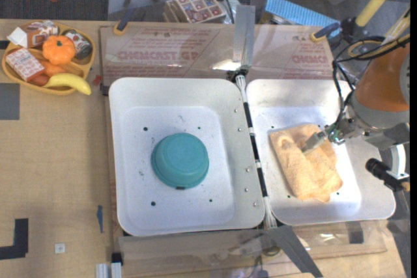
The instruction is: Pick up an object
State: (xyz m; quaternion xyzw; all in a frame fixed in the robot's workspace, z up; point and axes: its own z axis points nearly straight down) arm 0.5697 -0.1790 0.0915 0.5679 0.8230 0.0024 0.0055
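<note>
- Where the arm reaches in from the right, its end effector (317, 140) is low over the right bin (371, 205), its tip touching the top of a tan cloth (306, 169); whether it grips the cloth, I cannot tell.
- The crumpled cloth lies in the right bin's middle.
- A teal bowl (180, 160) sits upside down in the left bin (130, 107).
- On the tabletop's far left, a yellow dish (39, 84) holds toy food.

A yellow dish (19, 78) sits on the bench at far left, holding a banana (68, 82), an orange pumpkin (58, 49) and small printed packets (25, 64). Behind the 2 bins lie a patterned box (195, 3) and a blue ridged pad (300, 12).
</note>
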